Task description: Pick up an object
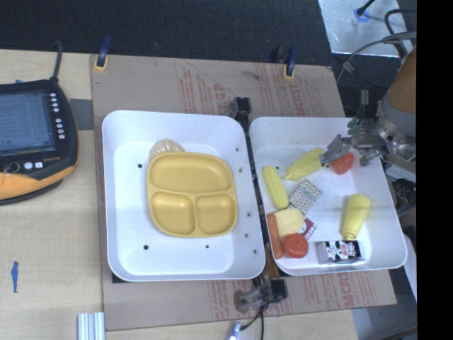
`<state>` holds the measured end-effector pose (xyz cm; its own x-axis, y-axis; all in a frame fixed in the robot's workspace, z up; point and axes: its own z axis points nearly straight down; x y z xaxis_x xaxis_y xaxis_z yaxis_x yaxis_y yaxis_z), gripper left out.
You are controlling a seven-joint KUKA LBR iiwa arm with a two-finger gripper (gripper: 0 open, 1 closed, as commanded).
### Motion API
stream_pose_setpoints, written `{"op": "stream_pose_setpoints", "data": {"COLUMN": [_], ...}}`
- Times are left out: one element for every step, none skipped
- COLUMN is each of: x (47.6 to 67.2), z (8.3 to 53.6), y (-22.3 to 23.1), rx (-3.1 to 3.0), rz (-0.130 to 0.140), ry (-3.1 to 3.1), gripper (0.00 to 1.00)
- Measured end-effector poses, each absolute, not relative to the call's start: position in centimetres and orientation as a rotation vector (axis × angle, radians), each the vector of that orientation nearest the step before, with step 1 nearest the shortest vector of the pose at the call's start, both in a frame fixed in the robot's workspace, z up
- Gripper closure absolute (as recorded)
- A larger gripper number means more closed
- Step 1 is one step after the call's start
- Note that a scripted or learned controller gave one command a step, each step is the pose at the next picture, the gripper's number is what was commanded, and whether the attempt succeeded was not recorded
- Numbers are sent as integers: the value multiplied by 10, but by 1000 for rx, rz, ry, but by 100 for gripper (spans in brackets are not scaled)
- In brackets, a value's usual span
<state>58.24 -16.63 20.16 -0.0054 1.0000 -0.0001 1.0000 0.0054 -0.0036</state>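
The grey metal end effector [348, 152] hangs over the right shallow white bin [396, 250], its fingers spread on either side of a small red round toy [342, 163] lying beside a yellow plastic bottle [305, 165].

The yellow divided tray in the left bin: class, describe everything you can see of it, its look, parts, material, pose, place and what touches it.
The yellow divided tray looks like smooth moulded plastic, with rounded corners. It has three compartments: one wide one along the far side and two smaller ones side by side nearer the camera. It lies flat, open side up, near the middle of the left bin. A pale ribbed object pokes out from behind its far left corner, touching it or partly under it.
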Motion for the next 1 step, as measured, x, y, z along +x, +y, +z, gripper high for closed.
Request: {"op": "stream_pose_setpoints", "data": {"x": [628], "z": [91], "y": [-130], "rx": [-2211], "rz": [9], "ry": [-2226], "gripper": [0]}}
